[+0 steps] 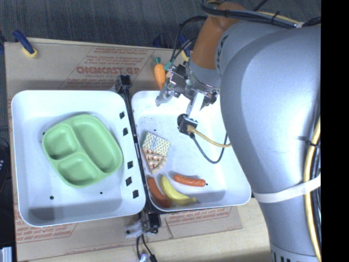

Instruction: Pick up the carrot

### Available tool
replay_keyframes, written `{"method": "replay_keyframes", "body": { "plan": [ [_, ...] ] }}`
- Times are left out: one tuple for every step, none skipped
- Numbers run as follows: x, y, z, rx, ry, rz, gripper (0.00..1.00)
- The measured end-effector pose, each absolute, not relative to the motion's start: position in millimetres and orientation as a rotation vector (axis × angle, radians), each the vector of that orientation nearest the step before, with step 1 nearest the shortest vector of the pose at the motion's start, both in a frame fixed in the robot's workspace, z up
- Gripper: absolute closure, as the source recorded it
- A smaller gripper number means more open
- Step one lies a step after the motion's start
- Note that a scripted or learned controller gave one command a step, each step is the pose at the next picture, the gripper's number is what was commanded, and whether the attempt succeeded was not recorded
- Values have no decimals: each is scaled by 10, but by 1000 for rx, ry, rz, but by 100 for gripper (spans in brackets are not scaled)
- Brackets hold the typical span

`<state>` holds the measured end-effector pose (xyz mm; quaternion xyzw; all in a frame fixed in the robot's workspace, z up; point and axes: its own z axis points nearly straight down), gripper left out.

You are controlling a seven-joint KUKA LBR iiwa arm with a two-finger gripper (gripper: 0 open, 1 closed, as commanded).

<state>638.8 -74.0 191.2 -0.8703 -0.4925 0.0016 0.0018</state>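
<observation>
A brown cardboard sheet (109,64) covers the surface, and two white bins sit on it side by side. The left bin (32,108) holds a green plate (82,149) with three sections. The right bin (229,192) holds a banana (174,192), a sausage (189,180), a waffle piece (155,150) and a red-brown thing (155,189) that lies touching the banana. The carrot (159,75) is in the upper middle of the frame, just above the right bin's top edge. It is beside the end effector (180,91), which is also in the upper middle. I cannot tell if the end effector is released or clenched. The big grey arm (272,102) fills the right side.
</observation>
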Motion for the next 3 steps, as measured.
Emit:
{"method": "replay_keyframes", "body": {
  "plan": [
    [6555, -1672, 1166, -2709, -1584, 7, 0],
    [6566, -1980, 1814, -2897, -1207, 4, 0],
    [6056, -2056, 911, -3011, -881, 7, 0]
  ]
}}
